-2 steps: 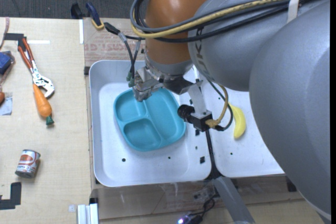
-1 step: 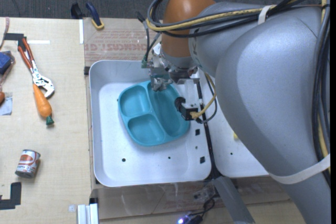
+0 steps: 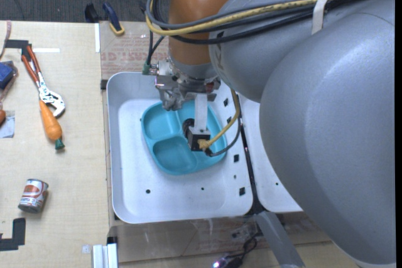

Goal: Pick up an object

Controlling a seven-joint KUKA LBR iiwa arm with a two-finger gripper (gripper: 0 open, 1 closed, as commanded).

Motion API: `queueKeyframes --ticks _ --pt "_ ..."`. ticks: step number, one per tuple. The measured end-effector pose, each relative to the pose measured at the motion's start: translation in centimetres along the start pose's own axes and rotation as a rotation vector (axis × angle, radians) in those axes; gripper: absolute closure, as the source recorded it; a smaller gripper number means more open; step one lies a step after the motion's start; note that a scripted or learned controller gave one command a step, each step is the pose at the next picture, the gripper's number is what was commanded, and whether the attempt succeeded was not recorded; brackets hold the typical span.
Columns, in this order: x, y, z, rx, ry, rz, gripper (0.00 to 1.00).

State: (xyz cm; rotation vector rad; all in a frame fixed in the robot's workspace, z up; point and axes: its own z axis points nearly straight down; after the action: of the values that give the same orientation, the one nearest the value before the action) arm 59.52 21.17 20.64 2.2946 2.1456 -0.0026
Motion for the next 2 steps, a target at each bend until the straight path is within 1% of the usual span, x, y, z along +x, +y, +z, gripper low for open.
queueKeyframes --ticks 1,2 --pt "-5.9 -10.5 -0.3 0.003 0.000 -0.324 1.00" --pt "-1.9 -1.2 11.2 -0.008 0.003 -0.200 1.00"
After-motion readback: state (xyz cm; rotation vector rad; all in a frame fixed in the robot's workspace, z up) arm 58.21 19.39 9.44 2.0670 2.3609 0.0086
